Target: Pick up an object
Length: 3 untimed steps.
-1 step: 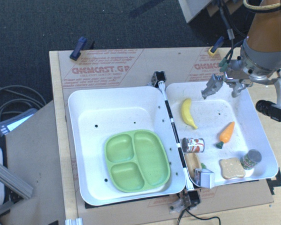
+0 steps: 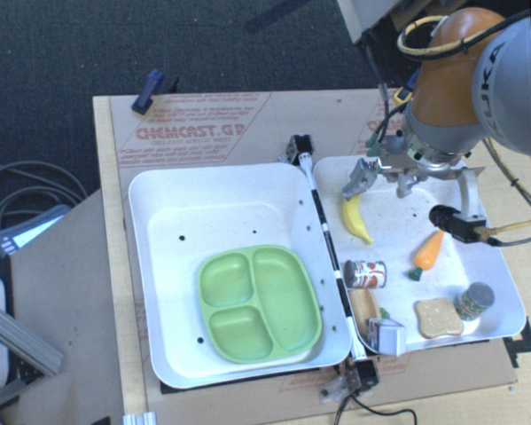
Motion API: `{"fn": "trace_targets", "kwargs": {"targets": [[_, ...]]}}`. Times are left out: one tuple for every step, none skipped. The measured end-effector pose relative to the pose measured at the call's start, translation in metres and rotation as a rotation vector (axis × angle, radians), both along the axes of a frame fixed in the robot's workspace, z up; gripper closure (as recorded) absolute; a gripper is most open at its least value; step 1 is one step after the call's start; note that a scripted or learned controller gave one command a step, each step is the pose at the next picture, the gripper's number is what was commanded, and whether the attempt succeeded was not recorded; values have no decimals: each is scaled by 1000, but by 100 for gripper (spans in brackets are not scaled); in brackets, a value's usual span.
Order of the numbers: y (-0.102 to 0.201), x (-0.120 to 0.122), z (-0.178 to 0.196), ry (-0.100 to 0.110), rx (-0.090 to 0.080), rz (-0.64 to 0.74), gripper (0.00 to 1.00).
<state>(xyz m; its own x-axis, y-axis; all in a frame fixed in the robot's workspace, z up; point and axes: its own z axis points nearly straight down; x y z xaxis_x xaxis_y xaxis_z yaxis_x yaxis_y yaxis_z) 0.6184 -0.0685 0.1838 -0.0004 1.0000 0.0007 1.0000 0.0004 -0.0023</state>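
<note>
My gripper [image 2: 381, 181] hangs over the back left part of the right bin [image 2: 495, 266], its two grey fingers spread open with nothing between them. The left finger [image 2: 356, 181] sits just above the top end of a yellow banana [image 2: 356, 218]. An orange carrot [image 2: 429, 250] lies to the right of the banana. A small red and white can [image 2: 366, 274] lies on its side by the bin's left wall. Near the front are a slice of bread [image 2: 438, 317] and a small green-lidded jar [image 2: 473, 300].
The left bin [image 2: 159, 213] holds a green compartment plate [image 2: 257, 303]. A grey box [image 2: 389, 337] and a tan block [image 2: 364, 309] sit in the right bin's front left corner. A black cable plug [image 2: 452, 221] hangs from the arm over the bin.
</note>
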Motion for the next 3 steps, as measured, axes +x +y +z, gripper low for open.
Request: {"fn": "trace_targets", "kwargs": {"targets": [[-23,21,-78,1,0,-1,0],[-27,9,-100,0,0,-1,0],[-26,10,-89,-2,0,-1,100]]}}
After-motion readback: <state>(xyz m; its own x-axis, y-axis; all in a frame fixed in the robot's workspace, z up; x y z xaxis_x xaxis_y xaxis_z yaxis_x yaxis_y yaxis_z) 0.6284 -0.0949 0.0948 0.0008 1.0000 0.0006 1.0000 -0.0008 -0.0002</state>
